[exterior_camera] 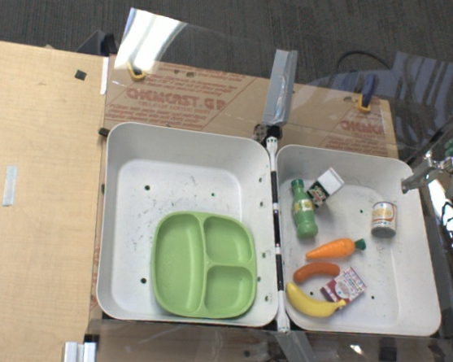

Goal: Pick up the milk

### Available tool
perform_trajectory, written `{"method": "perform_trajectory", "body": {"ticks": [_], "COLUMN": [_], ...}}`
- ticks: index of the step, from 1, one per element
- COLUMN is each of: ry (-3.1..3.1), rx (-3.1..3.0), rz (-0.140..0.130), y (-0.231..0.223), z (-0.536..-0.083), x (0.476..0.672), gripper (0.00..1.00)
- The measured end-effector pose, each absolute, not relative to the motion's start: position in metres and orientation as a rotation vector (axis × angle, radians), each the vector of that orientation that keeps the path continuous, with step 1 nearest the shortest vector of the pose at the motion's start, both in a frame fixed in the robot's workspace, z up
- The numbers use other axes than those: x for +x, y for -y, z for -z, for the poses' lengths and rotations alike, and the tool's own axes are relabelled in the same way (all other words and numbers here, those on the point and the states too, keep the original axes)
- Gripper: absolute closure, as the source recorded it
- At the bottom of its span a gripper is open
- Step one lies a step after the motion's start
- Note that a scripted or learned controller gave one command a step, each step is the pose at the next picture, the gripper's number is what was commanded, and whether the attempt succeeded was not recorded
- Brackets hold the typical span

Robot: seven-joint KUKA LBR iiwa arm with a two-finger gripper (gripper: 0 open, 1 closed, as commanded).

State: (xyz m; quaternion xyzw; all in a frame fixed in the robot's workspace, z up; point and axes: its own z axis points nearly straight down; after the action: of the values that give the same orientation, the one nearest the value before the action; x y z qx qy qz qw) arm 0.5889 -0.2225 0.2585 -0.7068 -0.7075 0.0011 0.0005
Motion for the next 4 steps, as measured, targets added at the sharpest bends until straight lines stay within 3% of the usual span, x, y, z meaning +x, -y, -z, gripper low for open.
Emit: {"method": "perform_trajectory", "body": {"ticks": [1, 2, 3, 4], "ry": [2.242, 2.214, 2.216, 2.185], "rx": [-2.201, -2.229, -2.227, -2.256], "rz": [-0.002, -0.001, 0.003, 0.0], "y": [0.211, 0.204, 0.208, 0.206], "z": [-0.172, -0.092, -0.095, -0.092], "x": [0.629, 0.608, 0.63, 0.617], "gripper": [0.0, 0.0, 0.0, 0.0]}}
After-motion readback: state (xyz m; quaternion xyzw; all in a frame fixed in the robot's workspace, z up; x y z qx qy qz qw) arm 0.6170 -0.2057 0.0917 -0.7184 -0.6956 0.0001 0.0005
